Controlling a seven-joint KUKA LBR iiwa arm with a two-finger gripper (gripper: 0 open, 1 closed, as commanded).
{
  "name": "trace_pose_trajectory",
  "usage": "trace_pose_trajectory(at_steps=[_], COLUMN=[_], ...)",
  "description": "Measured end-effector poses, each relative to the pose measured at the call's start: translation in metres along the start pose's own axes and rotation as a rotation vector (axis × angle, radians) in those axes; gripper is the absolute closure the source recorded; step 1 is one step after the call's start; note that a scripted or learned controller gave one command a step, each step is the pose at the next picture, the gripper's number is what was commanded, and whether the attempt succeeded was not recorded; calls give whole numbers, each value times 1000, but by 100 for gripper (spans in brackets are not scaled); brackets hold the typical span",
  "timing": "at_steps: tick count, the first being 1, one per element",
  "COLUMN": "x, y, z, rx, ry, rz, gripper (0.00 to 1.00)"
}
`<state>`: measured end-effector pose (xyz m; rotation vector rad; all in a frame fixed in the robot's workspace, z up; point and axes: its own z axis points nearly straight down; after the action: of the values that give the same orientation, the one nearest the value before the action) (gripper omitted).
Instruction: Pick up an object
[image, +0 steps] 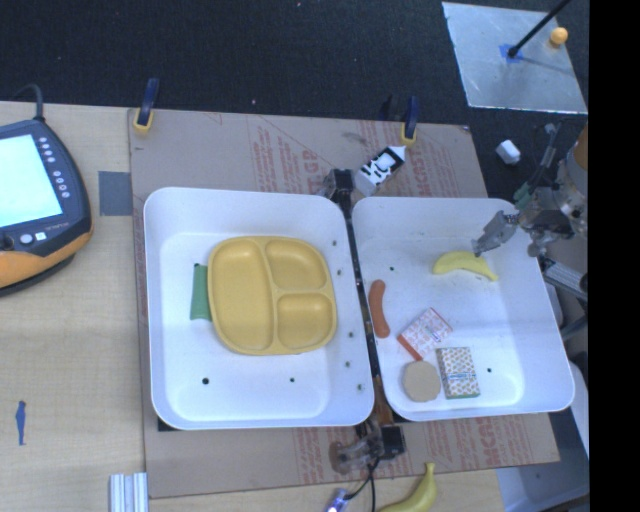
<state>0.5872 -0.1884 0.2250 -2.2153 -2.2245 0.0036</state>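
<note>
I see the claw (497, 236) at the right side of the frame, over the upper right part of the right bin (520, 400). I cannot tell if it is open or closed, because it is small and a little blurred here. Just below and to the left of it, a yellow toy banana (464, 265) lies on the floor of this bin; it seems very near the claw, but I cannot say if they touch.

Lower in the same bin there is a red sausage (379, 308) close to the left wall, a small red and white packet (426, 330), a round tan disc (421, 381) and a little patterned box (458, 372) just beside the disc.

In the left bin (250, 405) a yellow divided plate (270, 294) lies in the middle, and a green flat thing (200, 292) shows from under its left edge.

On the tabletop (70, 380), at the left edge of the frame, there is the control pendant (35, 205) with a bright screen. A second banana (420, 492) lies at the bottom edge, outside the bins.
</note>
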Motion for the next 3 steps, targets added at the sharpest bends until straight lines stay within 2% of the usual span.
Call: trace_pose_trajectory(at_steps=[1, 2, 3], x=[15, 76, 33], y=[30, 10, 59], z=[100, 101, 116], rx=[1, 2, -8], ry=[-1, -1, -1], rz=[-1, -3, 1], gripper=[0, 0, 0])
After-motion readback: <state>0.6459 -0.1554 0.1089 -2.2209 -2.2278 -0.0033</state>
